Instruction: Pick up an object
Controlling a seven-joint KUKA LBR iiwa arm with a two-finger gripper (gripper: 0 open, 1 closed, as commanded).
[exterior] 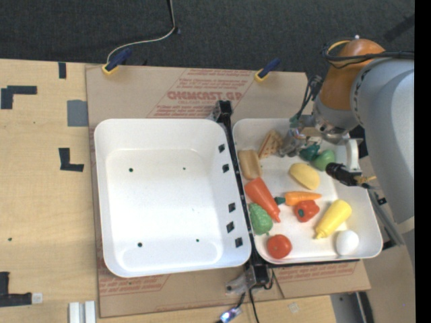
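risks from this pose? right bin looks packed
1. The tool sits low at the right bin's far side, where the cracker-like piece, the green item and the yellow lemon-shaped piece crowd together; it may nudge or catch a neighbour instead of one clean object.
2. Its grasp state is not visible, so lifting could come up with nothing.

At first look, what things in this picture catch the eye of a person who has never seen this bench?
The right bin is crowded with colourful toy food: a red tomato at its near edge, a yellow squash beside a white egg, and a long red-orange pepper by the divider. The grey arm with its orange band reaches over that bin's far corner, its gripper low among the items there. The left bin is plain white.
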